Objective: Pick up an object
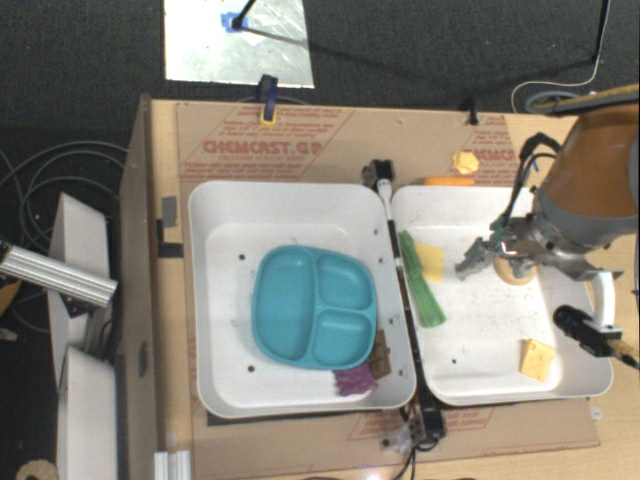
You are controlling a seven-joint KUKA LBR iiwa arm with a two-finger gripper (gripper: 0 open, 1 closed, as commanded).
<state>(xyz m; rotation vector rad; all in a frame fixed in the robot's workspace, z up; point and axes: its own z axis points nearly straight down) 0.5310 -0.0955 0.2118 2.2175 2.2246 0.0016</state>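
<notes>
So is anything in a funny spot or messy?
Yes. A yellow piece and an orange one lie outside the right bin, on the cardboard by its far rim. The green stick leans askew against the divider.

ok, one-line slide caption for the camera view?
Arm's gripper above the right bin near a green stick; teal divided plate in the left bin.

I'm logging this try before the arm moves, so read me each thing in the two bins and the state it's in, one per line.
Blue plate: flat, right way up, left bin.
Purple piece: against the plate's near edge.
Brown piece: beside the purple one.
Green stick: lying flat, right bin, by the divider.
Yellow block: flat, touching the stick.
Yellow wedge: lying alone, near corner.
Gripper: low over the right bin, holding nothing visible.
</notes>
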